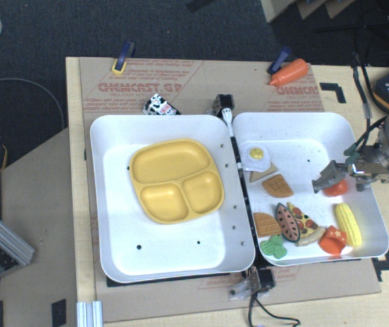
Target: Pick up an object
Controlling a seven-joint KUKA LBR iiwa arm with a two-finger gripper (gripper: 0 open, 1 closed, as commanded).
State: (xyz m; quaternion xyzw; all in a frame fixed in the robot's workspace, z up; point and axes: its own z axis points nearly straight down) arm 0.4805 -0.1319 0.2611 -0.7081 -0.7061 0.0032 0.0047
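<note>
My gripper [338,178] hangs low over the right part of the right bin [296,125], reaching in from the right edge. A small red piece [335,189] lies right under it, partly covered by it; whether it is held I cannot make out. Below it lies a yellow corn cob [348,223]. To the left are a fried egg [256,155], a brown cracker [276,184], a pizza slice [296,225], a tan bread piece [265,223], a green leafy piece [273,248] and a red-orange piece [332,240].
The left bin [119,244] holds a yellow divided plate [176,180]. Outside the bins on the bench lie an orange carrot [289,71], a black-and-white cow toy [159,105] and a blue-and-yellow clip [121,58]. Cables run along the right edge.
</note>
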